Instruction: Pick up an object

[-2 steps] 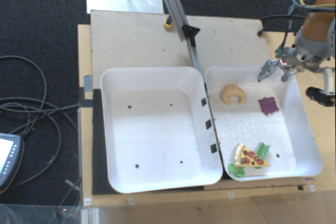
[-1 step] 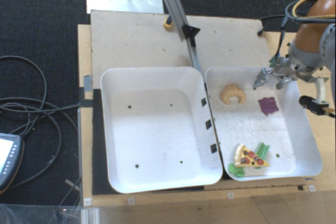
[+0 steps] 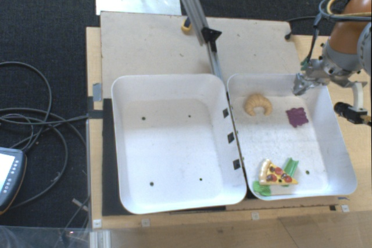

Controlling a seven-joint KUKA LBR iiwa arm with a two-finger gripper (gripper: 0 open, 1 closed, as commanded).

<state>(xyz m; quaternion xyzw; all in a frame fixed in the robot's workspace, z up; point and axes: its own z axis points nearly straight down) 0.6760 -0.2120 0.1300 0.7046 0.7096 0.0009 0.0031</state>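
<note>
Camera view, nearest first: a pizza slice toy (image 3: 278,173) and a green piece (image 3: 290,166) lie by the right bin's (image 3: 343,183) front rim. Farther back, a purple object (image 3: 297,117) and a croissant (image 3: 257,104) sit apart with bare floor between them. At the far right corner the gripper (image 3: 300,86) hangs above the rim, carrying nothing visible. No readable writing shows. Beside it, the left bin (image 3: 125,125) offers a broad white floor.
</note>
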